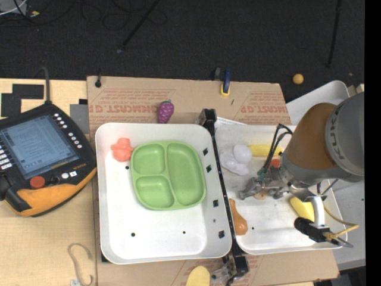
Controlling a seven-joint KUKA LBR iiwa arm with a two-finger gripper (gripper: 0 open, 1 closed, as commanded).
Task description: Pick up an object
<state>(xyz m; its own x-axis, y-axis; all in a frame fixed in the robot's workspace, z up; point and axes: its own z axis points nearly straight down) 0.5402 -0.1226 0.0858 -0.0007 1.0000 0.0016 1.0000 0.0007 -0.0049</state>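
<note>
Camera view, edges: the left bin (155, 234) and right bin (271, 228) sat side by side, their inner walls touching along a dark seam
Arm: the grey and orange arm (315, 145) came in from the right and covered the right bin's far right side
Gripper: the gripper (257, 189) sat low over the middle of the right bin, just below the white lump (237, 158)
Grip state: how wide it stood, and whether it held anything, could not be told from this angle
Open room, right bin: bare floor lay along the near edge, between the orange-brown piece (237, 219) by the inner wall and the wrist
Open room, left bin: the near half was bare floor
Count, right bin: one white lump, one yellow bar (260, 151) just beside it, one yellow piece (302, 208) under the wrist, one orange-brown piece
Count, left bin: one green plate (168, 176) with three compartments, one pink-orange toy (121, 150) touching its far left rim
Count, outside the bins: one purple cluster (165, 111) behind the left bin, one yellow lump (198, 275) at the near edge, one orange ball (297, 78) well apart at the back
</note>
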